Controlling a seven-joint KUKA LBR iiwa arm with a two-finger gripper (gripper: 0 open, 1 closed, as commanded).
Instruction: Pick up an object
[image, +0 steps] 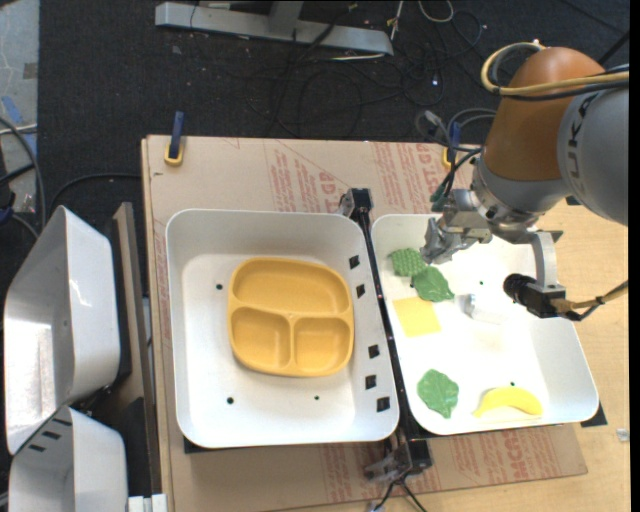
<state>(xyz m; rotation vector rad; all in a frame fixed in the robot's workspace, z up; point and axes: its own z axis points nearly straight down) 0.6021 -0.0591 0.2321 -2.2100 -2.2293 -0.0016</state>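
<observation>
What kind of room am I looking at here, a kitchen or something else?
Most likely a robot lab, not a kitchen. A grey and orange robot arm reaches over two white bins on a cardboard-topped bench. The food, like the banana, looks like toys, and loose cables lie on the floor.

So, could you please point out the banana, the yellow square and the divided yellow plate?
banana (508, 402), camera view, middle of its curve
yellow square (416, 317), camera view, its centre
divided yellow plate (292, 265), camera view, top rim
</observation>
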